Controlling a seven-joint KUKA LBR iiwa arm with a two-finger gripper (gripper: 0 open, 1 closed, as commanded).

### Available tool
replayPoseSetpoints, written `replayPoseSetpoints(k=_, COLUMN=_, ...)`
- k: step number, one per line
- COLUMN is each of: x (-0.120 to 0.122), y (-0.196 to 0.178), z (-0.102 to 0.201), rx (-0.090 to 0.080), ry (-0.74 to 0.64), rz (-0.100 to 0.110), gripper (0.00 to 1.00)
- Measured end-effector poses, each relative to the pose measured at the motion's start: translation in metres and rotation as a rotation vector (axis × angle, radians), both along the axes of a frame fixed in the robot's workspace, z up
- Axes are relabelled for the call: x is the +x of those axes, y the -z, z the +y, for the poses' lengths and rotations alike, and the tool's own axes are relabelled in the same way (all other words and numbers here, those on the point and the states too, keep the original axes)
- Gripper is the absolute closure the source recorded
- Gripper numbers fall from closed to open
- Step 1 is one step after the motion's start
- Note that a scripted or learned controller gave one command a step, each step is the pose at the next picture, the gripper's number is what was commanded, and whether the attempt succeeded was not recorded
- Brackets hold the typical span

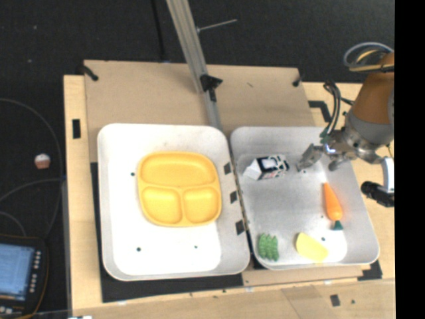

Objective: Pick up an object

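Gripper (320, 156) hangs over right bin (292, 205), fingers spread, nothing between them. Nearest pick: small black-and-white carton (267, 167), just to its left. Carrot (332, 203), lemon (311, 247), green piece (267, 246) lie further down. Best to centre over one object, then descend straight. Carton's print possibly lettering; unreadable from here.

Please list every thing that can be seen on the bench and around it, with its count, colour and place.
Shallow plastic bins: two, white, side by side on the bench.
Divided plastic plate: one, yellow, three compartments, in the left bin.
Small carton: one, white and black, right bin, upper left.
Toy carrot: one, orange with green tip, right bin, right side.
Bumpy toy vegetable: one, green, right bin, lower left.
Rounded toy piece: one, yellow, right bin, lower middle.
Metal pole: one, grey, rising behind the bins.
Gripper: one, grey, over the right bin's upper right, fingers spread, holding nothing.
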State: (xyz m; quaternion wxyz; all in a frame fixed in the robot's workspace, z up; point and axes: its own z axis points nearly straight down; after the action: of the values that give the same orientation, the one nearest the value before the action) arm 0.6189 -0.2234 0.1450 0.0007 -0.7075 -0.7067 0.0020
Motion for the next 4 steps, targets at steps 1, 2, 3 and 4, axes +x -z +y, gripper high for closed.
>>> replayPoseSetpoints(k=1, x=0.002, y=-0.015, z=-0.001, rx=-0.002, ry=-0.001, rz=-0.007, gripper=1.0)
replayPoseSetpoints(k=2, x=0.006, y=-0.06, z=-0.001, rx=-0.001, ry=-0.003, rz=-0.01, gripper=1.0)
replayPoseSetpoints(k=3, x=0.006, y=-0.096, z=-0.003, rx=-0.001, ry=-0.003, rz=-0.01, gripper=1.0)
replayPoseSetpoints(k=4, x=0.003, y=-0.103, z=0.043, rx=0.002, ry=-0.007, rz=-0.006, gripper=1.0)
